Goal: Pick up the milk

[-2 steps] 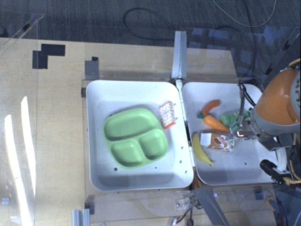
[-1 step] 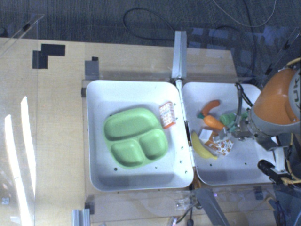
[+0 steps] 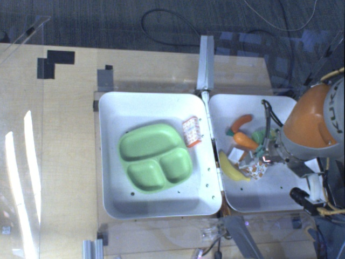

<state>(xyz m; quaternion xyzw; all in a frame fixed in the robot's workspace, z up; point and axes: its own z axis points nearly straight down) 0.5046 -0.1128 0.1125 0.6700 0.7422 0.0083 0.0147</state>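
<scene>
The milk looks like a small white carton with speckled print. It lies tilted in the right bin, touching the banana. My gripper is low in this bin, right at the carton's upper right side. The wrist and the orange band hide its tip. Whether it touches the carton is not visible.
A carrot, a reddish sausage and a green item lie close behind the carton. The left bin holds a green divided plate and a small white-and-red pack against its right wall. Cables trail at the right.
</scene>
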